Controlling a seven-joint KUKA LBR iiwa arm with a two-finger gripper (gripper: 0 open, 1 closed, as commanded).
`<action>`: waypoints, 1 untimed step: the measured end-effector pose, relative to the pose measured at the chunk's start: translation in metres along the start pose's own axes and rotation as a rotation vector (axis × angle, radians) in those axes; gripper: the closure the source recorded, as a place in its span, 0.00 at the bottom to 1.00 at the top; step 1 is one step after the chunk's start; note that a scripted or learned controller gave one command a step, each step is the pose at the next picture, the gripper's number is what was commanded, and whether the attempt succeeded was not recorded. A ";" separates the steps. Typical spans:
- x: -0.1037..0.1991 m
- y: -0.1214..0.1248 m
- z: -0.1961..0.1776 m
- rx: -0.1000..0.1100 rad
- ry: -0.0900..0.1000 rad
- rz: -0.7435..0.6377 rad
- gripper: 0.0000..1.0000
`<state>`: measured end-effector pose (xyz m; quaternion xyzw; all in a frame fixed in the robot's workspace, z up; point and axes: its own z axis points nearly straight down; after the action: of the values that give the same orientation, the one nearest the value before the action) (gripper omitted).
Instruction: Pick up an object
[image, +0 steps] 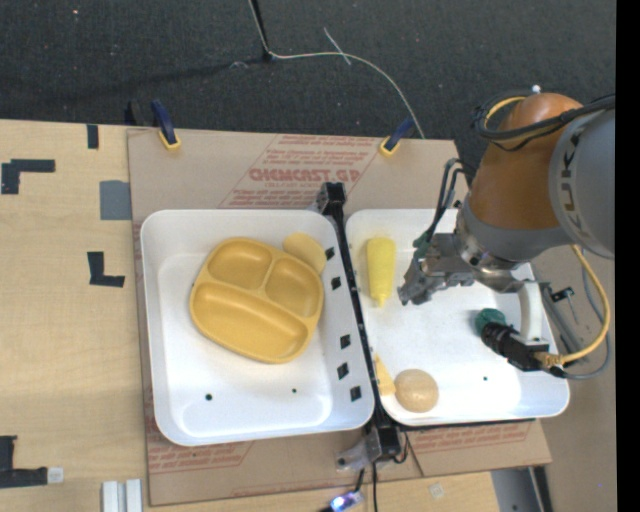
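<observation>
A pale wooden bench (60, 330) carries a cardboard sheet (300, 175) with red print, fastened at the bench's far edge by two blue-and-yellow clamps (165, 128). Beyond that edge lies dark carpet (120, 50), crossed by a thin white cable (370, 70). Black tape marks (100, 268) dot the wood.

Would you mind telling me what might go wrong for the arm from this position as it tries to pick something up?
1. The gripper sits just beside the corn cob, not over it, so closing here would probably grasp nothing or nudge the cob.
2. The corn cob lies close to the divider between the bins, so a push could wedge it against that wall.
3. The rounded beige object near the right bin's front edge looks smooth and may slip.
</observation>
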<state>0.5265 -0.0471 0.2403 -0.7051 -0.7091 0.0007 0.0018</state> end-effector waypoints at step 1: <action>0.054 0.002 -0.005 -0.002 0.000 -0.002 1.00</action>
<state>0.5286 0.0068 0.2450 -0.7045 -0.7097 -0.0002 0.0009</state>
